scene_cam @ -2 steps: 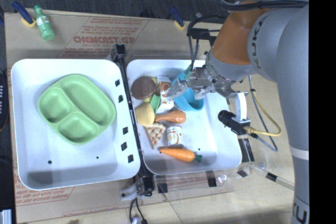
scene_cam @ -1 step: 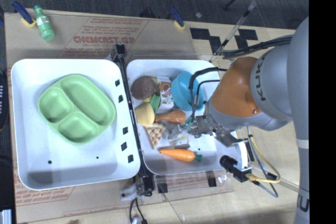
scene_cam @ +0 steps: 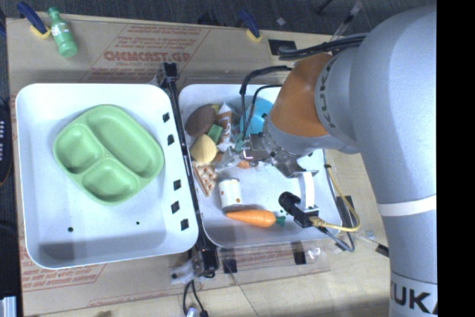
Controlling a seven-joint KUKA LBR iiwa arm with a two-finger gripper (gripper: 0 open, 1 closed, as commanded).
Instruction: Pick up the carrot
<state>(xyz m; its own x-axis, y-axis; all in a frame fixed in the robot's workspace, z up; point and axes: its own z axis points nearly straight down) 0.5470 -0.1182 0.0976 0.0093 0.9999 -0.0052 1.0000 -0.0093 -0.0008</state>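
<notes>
While the grey arm w/ orange band (scene_cam: 304,104) covers the right bin's (scene_cam: 215,234) centre, gripper (scene_cam: 249,148) sits low among toys; spread can't be told.
Orange carrot w/ green top (scene_cam: 252,217) lies free at bin's lower edge, below white cup (scene_cam: 230,193); yellow round toy (scene_cam: 203,150) & brown piece (scene_cam: 199,119) upper left. Green sectioned plate (scene_cam: 108,152) in left bin (scene_cam: 44,249).

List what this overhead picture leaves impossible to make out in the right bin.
- Claw: the arm's wrist covers it, so open or shut is unknown.
- Blue object: mostly behind the orange band.
- Small items around the potato: crowded, overlapping, too small to name.
- Carrot: fully visible, lying apart.
</notes>
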